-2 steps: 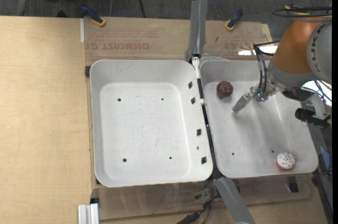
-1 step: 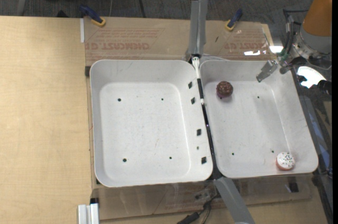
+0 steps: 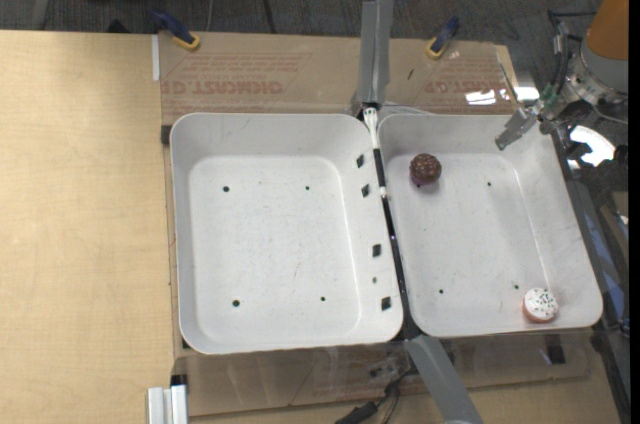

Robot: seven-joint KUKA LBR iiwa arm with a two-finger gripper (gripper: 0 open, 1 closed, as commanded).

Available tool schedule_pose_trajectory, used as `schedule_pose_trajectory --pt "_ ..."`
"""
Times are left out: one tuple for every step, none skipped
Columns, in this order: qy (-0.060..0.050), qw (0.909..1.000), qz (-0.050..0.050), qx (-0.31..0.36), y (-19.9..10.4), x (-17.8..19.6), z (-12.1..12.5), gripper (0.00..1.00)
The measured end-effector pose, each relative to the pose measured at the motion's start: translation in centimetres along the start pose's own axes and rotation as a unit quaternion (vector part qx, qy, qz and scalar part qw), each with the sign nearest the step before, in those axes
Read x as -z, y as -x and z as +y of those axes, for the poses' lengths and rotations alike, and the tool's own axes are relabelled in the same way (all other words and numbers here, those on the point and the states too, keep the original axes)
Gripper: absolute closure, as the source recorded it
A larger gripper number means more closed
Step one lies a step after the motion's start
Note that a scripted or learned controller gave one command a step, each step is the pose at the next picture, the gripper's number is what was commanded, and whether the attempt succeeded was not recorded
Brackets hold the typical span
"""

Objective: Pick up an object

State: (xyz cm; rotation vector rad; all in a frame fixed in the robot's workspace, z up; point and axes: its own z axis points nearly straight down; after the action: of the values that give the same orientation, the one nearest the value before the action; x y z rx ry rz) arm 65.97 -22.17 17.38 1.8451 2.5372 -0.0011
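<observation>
Approach step, nothing picked yet. Gripper (image 3: 522, 125) hangs over the right bin's (image 3: 470, 242) far right corner, fingers look open and empty. Dark ball (image 3: 425, 169) near far left corner, white ball (image 3: 541, 304) in near right corner. Next: descend on one

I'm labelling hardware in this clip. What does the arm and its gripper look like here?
At the view's right edge, the arm shows an orange band above a grey wrist section. Below it sits a metallic grey gripper with slim, dark-grey fingers. Shiny silver fittings and thin dark cables cluster around the wrist.
</observation>
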Motion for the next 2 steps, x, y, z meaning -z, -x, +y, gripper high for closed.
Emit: schedule_pose_trajectory --pt "-0.002 0.9998 0.003 -0.019 -10.0 -7.0 -1.6 0.00" --pt "0.001 0.9964 -0.001 0.085 0.2 2.9 -0.1 0.00"
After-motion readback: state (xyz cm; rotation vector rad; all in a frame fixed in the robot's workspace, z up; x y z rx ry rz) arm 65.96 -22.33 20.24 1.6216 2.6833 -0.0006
